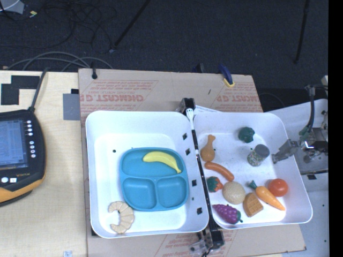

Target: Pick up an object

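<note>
Toy foods lie in the right bin (292,130): a grey can (258,155), a green broccoli (246,134), a tomato (277,187), a carrot (269,197) and purple grapes (228,213). The claw (282,152) sits at this bin's right rim, just beside the can; whether it is spread cannot be told. In the left bin (102,138), a banana (162,160) rests on a blue divided plate (154,179), with a croissant (122,217) near it.

Bright, even light falls from overhead on the two white bins (140,123), which look almost washed out, with faint glare on their floors. Shadows are soft and short under the blue tray (154,189). The floor beyond the bench is dark and murky. The picture is slightly soft and grainy, and the toy food lacks fine detail.
</note>
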Available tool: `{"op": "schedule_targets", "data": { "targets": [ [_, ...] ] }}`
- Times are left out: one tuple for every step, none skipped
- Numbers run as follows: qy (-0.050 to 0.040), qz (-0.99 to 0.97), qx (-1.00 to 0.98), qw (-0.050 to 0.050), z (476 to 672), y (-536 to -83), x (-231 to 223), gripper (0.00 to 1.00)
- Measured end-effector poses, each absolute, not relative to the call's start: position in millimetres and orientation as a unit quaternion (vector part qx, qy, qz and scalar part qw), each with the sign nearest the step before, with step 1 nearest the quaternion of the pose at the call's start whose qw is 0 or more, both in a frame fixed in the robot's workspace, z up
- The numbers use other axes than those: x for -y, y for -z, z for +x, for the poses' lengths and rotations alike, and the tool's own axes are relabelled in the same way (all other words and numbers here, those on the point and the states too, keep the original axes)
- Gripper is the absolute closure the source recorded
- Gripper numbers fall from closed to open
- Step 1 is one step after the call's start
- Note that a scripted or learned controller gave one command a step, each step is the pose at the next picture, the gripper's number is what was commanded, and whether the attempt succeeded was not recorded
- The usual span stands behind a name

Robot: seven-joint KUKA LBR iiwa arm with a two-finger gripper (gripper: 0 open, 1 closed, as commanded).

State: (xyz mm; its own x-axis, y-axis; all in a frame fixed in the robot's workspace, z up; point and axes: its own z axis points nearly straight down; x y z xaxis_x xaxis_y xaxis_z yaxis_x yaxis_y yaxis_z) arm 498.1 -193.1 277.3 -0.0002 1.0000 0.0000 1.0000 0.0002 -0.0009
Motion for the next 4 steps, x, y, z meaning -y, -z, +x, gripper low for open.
{"op": "schedule_targets", "data": {
  "targets": [
    [-0.0021, -0.705, 0.709, 0.007, 474.9, -145, 113, 0.00],
    [0.0044, -0.707, 0.707, 0.002, 479.1, -91, 166, 0.00],
    [0.0029, -0.707, 0.707, -0.005, 479.6, -92, 124, 0.00],
    [0.0049, -0.703, 0.712, -0.001, 478.1, -204, 17, 0.00]
  ]
}}
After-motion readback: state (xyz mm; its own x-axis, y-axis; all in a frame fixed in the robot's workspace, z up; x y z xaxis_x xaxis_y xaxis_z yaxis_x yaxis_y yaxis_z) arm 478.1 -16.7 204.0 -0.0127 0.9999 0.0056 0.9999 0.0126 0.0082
